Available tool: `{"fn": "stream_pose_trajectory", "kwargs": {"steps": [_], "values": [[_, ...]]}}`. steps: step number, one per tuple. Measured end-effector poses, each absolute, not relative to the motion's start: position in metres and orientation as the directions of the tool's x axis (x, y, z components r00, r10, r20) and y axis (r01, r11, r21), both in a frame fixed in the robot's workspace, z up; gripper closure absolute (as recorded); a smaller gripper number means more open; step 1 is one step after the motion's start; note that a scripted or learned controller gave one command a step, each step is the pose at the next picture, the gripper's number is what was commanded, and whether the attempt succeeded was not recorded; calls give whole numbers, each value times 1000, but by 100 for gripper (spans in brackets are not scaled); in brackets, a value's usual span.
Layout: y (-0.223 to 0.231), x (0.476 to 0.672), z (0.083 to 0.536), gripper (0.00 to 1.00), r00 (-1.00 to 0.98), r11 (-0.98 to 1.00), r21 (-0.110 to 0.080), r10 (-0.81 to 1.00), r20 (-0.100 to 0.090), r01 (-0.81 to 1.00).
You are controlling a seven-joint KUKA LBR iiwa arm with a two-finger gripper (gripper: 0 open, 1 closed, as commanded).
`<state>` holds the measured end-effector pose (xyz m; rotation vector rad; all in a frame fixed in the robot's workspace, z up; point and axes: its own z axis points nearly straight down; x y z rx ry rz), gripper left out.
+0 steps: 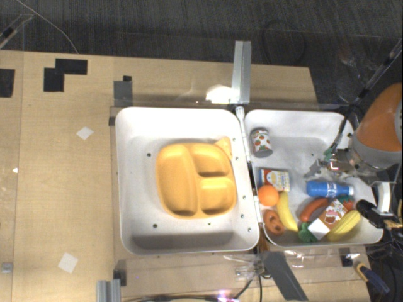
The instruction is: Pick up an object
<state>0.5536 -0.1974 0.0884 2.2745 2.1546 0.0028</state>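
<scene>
The arm [381,128] leans in from the right, and its gripper [332,162] hangs low in the right bin [296,121], just above the blue bottle [329,189]. From where I stand I cannot tell how the fingers are set; the wrist hides them.

Nothing looks lifted yet. The pickable things crowd the near end of that bin: an orange [268,195], a banana [287,211], a second banana [345,224], a small carton [276,178], and a can [261,141] standing apart at the far end. The left bin [135,168] holds a yellow tray [195,178].

I'd go for the bottle (closest, and lying clear on top): come straight down across its narrow width, close around the middle, and lift slowly so the neighbours don't drag along.
</scene>
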Motion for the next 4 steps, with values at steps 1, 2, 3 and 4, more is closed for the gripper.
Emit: {"fn": "stream_pose_trajectory", "kwargs": {"steps": [1, 2, 3, 4], "values": [[-162, 514, 90, 0, 118, -118, 12, 993, -1, 993], [-163, 517, 102, 100, 116, -116, 21, 993, -3, 993], [-162, 519, 112, 100, 114, -114, 23, 994, -2, 993], [-162, 521, 123, 100, 111, -111, 28, 994, -2, 993]]}}
